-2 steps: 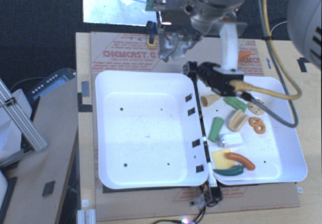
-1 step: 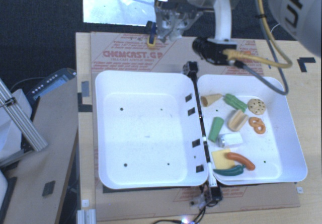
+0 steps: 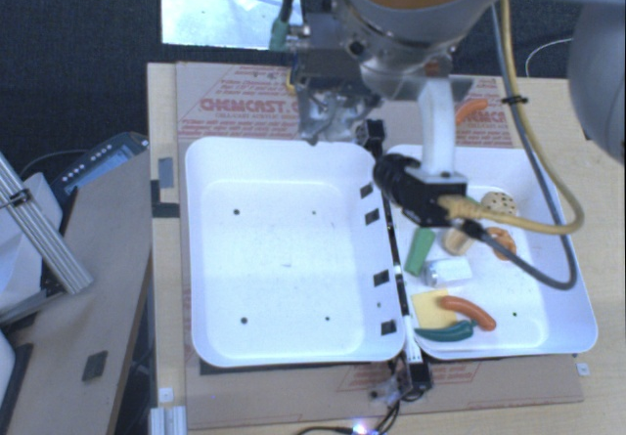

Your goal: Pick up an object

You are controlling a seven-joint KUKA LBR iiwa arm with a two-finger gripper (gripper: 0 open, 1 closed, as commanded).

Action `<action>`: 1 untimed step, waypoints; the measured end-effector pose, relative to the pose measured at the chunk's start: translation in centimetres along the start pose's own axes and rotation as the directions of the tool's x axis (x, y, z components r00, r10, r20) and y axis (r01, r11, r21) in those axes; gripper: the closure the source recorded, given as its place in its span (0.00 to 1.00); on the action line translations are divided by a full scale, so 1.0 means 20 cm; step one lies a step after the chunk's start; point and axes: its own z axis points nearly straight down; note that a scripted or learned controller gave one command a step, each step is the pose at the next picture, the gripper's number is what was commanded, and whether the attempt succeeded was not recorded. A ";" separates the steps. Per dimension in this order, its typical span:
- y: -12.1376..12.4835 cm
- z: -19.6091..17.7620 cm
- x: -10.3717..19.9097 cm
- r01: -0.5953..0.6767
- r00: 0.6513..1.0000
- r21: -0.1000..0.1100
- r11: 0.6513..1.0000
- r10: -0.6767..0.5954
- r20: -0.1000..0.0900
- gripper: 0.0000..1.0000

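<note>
My gripper (image 3: pixel 335 122) hangs over the far rim of the left bin (image 3: pixel 279 257), near the wall shared with the right bin (image 3: pixel 553 321). The right bin holds several small things. A green block (image 3: pixel 421 250) leans near the shared wall. Beside it lies a white block (image 3: pixel 451 272). A yellow piece (image 3: pixel 428 306), an orange sausage shape (image 3: pixel 469 312) and a dark green curved piece (image 3: pixel 446 332) sit at the near end. A tan perforated ball (image 3: pixel 498 202) and an orange ring (image 3: pixel 502 241) lie farther right.
An orange item (image 3: pixel 472 108) lies on the cardboard sheet (image 3: pixel 235 101) behind the right bin. The arm's wide body covers the top of the view. A grey device (image 3: pixel 98 161) and a metal rail (image 3: pixel 34 233) stand to the left of the bench.
</note>
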 end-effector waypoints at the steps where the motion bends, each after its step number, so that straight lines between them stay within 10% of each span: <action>1: 0.24 0.01 -0.01 -0.008 1.000 -0.001 1.000 0.008 0.002 1.00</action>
